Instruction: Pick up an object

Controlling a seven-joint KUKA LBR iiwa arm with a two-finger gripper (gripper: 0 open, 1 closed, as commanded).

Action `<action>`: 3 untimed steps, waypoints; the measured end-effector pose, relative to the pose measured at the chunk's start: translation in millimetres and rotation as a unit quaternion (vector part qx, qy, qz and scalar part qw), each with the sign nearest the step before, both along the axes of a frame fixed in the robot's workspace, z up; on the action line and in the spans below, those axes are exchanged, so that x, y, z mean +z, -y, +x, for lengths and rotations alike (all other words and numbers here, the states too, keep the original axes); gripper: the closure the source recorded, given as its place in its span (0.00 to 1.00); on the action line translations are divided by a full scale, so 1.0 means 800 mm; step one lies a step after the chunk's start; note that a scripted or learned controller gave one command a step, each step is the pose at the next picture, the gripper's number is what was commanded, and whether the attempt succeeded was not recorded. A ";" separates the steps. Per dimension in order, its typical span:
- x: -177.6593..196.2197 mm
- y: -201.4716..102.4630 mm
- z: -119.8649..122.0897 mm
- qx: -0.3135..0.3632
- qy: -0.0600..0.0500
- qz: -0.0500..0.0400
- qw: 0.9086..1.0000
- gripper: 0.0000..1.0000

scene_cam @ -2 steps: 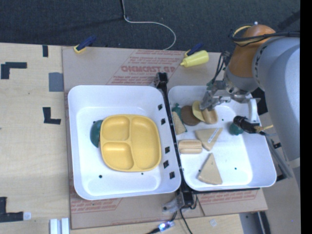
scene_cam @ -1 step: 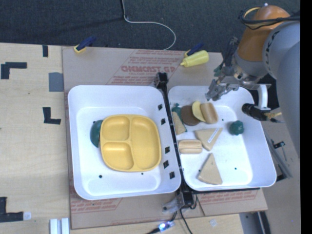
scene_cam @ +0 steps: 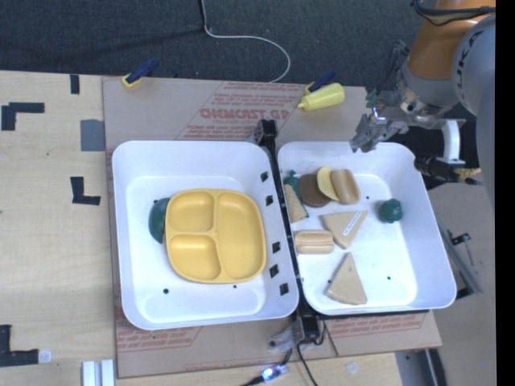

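My gripper [scene_cam: 364,139] hangs over the far rim of the right bin [scene_cam: 418,215], above its back edge, with nothing visible between its tips. In that bin lie several toy foods: a brown disc [scene_cam: 312,192], a yellow slice [scene_cam: 327,182], a tan bread piece [scene_cam: 346,186], a wedge sandwich [scene_cam: 344,227], a hot-dog bun [scene_cam: 314,242], a tan triangle [scene_cam: 348,283] and a small dark green ball [scene_cam: 391,211]. They all rest on the bin floor, below and in front of the gripper.
The left bin [scene_cam: 137,296] holds a yellow divided plate [scene_cam: 216,235] with a dark green object [scene_cam: 158,219] tucked at its left side. A yellow clamp [scene_cam: 323,97] and a blue-yellow clamp [scene_cam: 139,73] sit on the cardboard behind the bins. A white cable [scene_cam: 241,39] runs across the dark backdrop.
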State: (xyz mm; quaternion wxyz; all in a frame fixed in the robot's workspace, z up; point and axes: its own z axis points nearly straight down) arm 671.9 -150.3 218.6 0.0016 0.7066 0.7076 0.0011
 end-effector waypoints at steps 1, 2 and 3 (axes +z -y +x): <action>0.011 -0.033 -0.055 0.000 -0.003 0.000 1.000 1.00; 0.016 -0.071 -0.098 0.000 -0.004 0.000 1.000 1.00; 0.009 -0.066 -0.095 0.000 -0.003 0.000 1.000 1.00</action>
